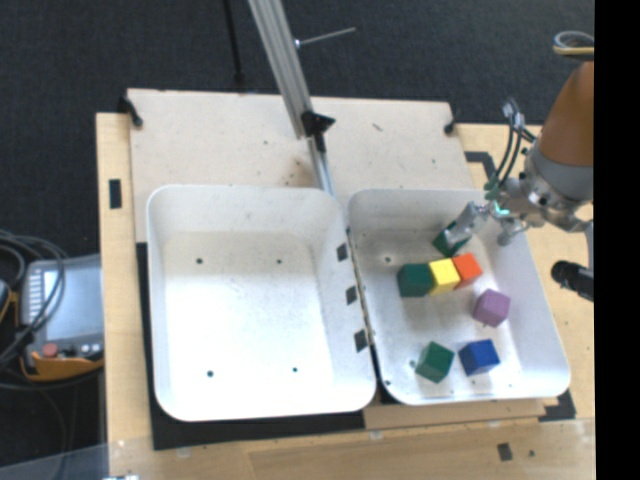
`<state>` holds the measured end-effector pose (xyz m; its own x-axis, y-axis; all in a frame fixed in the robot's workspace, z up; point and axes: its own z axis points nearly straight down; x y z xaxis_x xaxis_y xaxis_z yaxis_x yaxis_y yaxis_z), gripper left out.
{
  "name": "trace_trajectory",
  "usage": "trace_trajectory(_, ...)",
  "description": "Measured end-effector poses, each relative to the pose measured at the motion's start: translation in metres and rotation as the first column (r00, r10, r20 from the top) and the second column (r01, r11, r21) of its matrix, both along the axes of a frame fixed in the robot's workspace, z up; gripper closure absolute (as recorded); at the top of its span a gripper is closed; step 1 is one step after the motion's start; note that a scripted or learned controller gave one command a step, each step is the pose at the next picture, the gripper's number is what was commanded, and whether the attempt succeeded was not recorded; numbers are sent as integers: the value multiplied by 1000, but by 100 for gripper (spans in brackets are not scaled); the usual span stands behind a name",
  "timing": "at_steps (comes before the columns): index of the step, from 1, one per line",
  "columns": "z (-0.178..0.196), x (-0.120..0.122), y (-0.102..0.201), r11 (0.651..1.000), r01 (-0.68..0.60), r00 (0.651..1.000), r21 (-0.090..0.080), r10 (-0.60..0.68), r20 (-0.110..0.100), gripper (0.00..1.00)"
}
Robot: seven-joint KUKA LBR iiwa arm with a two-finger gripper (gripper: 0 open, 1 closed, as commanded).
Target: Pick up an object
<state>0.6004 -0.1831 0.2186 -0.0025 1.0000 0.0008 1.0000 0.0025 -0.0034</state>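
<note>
Camera view has the gripper (458,234) reaching into the right bin (540,368) from the right, and it looks clenched on a small dark green block (446,240), lifted just above the cluster of green (415,280), yellow (444,273) and orange (467,267) cubes, probably to clear them. The bins sit on a tan bench (270,128) over dark carpet

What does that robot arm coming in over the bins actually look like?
The arm has a rounded orange section above a grey wrist. Thin dark cables loop along its side. At its end sits a small metallic tool with slim grey parts and a greenish glint near its base.
</note>
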Motion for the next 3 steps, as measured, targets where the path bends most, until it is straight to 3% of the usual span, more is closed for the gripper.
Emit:
trace_trajectory(1, 3, 1, 0, 1000, -1, 1000, -2, 1, 4, 0)
trace_trajectory(2, -60, 0, -2, 1000, 3, 1000, -2, -3, -1, 0)
trace_trajectory(3, -94, 2, -4, 1000, 6, 1000, -4, -6, 10, 0)
